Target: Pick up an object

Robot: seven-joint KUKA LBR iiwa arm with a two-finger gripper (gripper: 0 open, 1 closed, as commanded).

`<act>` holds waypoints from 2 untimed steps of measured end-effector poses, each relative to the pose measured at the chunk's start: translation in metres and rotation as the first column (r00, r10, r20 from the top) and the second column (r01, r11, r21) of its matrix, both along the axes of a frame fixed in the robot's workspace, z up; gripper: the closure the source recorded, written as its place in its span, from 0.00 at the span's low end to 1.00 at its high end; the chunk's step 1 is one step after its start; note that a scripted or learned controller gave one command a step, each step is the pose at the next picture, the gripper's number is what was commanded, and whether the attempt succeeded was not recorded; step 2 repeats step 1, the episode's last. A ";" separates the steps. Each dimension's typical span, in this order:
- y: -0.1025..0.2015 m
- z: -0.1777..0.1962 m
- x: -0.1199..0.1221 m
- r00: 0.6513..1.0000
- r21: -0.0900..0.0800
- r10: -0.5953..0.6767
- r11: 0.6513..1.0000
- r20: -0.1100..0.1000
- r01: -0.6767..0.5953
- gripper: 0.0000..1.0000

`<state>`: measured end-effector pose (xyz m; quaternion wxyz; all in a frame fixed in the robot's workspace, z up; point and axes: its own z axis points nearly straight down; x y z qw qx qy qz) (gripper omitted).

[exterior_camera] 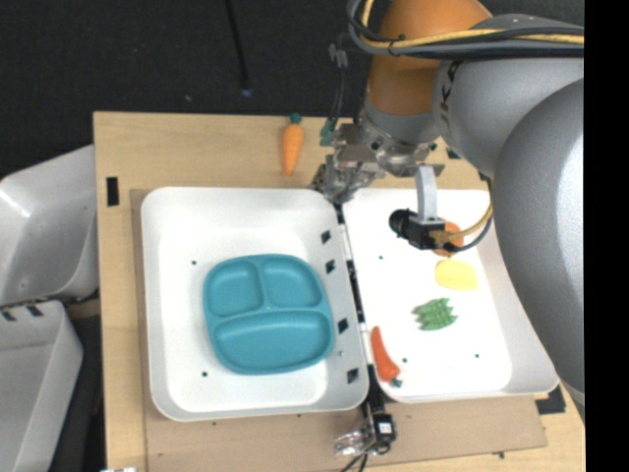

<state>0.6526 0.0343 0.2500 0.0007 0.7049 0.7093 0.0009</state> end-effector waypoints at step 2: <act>0.047 -0.014 0.019 1.000 -0.001 -0.001 1.000 0.000 0.001 1.00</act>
